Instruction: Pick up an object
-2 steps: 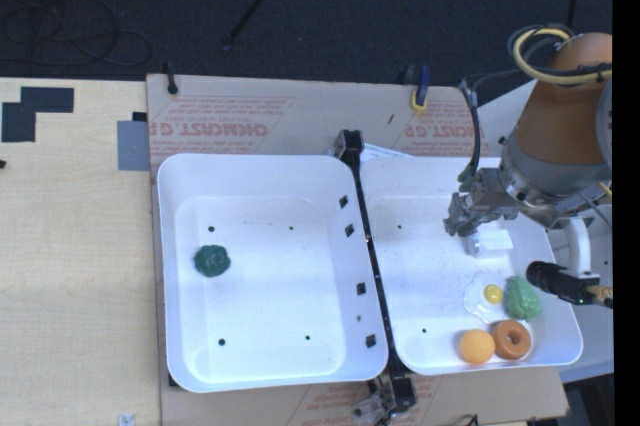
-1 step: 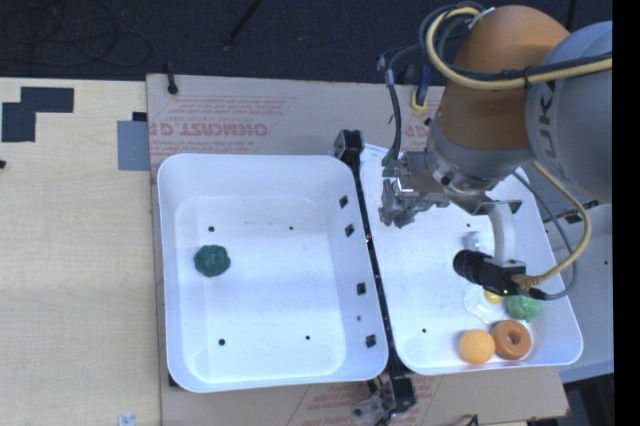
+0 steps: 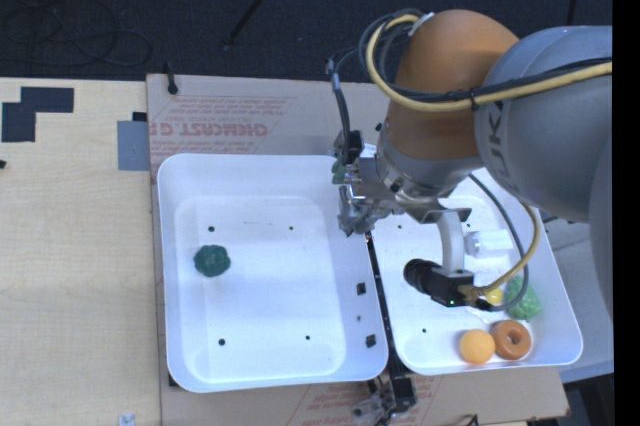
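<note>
The grey arm with its orange band comes in from the right and hangs over the inner edge of the right bin (image 3: pixel 560 354). My gripper (image 3: pixel 352 214) points down at the divide between the two bins, and nothing shows held in it. A dark green ball (image 3: pixel 212 260) lies alone in the left bin (image 3: pixel 180 354), well to the gripper's left. In the right bin's near corner sit an orange ball (image 3: pixel 477 346) and a brown ring (image 3: pixel 513 340). Just behind them are a green leafy piece (image 3: pixel 523 302) and a small yellow piece (image 3: pixel 492 294).
A black cylindrical part (image 3: pixel 435 282) with a cable hangs below the wrist over the right bin. A small white object (image 3: pixel 482 242) lies partly hidden under the arm. Both bins rest on brown cardboard (image 3: pixel 240 119), with a pale wooden bench (image 3: pixel 70 264) to the left.
</note>
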`<state>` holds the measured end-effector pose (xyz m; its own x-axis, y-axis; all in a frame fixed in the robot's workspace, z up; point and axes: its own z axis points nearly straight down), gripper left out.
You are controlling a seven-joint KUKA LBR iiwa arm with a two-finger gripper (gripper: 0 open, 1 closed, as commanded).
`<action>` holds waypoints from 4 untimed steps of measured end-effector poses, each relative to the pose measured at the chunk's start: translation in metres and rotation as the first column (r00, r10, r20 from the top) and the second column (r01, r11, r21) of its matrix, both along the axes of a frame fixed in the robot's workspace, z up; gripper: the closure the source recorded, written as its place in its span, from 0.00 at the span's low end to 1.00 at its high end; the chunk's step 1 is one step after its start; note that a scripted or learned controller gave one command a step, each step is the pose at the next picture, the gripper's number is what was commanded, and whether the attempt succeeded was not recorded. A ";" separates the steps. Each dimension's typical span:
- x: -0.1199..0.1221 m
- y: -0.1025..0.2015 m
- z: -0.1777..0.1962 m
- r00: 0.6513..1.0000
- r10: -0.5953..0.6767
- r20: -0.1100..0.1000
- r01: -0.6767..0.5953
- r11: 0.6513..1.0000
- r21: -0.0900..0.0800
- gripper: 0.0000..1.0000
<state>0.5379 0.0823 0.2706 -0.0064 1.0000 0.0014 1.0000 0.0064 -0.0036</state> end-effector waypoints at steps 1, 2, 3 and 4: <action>0.039 0.049 -0.050 1.000 -0.004 0.001 0.004 1.000 -0.002 1.00; 0.019 0.120 -0.084 1.000 -0.001 -0.004 0.001 1.000 -0.002 1.00; 0.056 0.162 -0.111 1.000 -0.004 0.002 0.004 1.000 -0.002 1.00; -0.002 0.160 -0.083 1.000 -0.005 -0.004 0.005 1.000 -0.003 1.00</action>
